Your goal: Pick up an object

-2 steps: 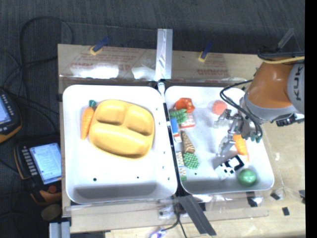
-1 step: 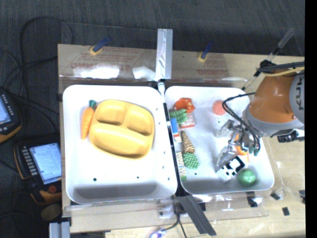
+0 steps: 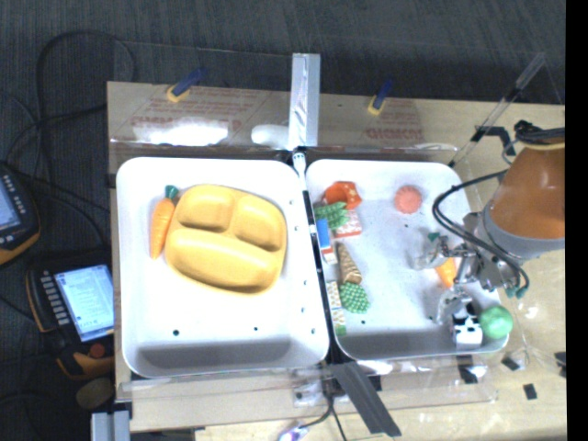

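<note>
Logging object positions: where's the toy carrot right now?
In the left bin, the carrot lies along the far-left wall, against the yellow sectioned tray's left edge.

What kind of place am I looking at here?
Most likely a robotics lab bench for grasping trials: two white bins of toy food, such as a carrot and yellow tray, with a robot arm reaching in.

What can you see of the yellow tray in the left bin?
The yellow tray looks like glossy moulded plastic, a rounded shape with three shallow compartments: two smaller ones on the far side and one long one on the near side. It lies flat, open side up, turned a little askew, in the far-left part of the left bin. Nothing sits in its compartments. A toy carrot with a green top lies along its left edge, touching or nearly so. The gripper is over the right bin, well away from it.
</note>
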Controlling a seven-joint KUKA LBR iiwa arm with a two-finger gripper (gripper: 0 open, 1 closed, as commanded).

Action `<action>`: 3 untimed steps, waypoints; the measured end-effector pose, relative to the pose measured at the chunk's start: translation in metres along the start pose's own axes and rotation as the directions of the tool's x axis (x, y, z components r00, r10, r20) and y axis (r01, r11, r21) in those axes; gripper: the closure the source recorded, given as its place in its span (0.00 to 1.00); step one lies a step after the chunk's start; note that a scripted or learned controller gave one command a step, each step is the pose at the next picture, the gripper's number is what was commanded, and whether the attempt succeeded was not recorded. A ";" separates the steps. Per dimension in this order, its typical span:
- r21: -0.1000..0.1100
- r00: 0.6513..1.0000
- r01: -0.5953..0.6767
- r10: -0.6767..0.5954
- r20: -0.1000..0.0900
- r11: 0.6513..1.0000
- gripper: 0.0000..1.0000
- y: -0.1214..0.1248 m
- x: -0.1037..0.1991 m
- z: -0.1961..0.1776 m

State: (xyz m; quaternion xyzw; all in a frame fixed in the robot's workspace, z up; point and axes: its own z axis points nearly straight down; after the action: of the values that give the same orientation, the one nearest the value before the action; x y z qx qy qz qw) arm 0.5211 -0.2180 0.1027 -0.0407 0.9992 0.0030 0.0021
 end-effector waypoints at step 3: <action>0.005 0.773 0.634 -0.634 0.000 0.773 1.00 -0.001 -0.030 0.010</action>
State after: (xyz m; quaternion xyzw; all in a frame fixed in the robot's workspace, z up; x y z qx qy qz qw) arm 0.5514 -0.2170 0.0931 -0.3746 0.9272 -0.0003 0.0040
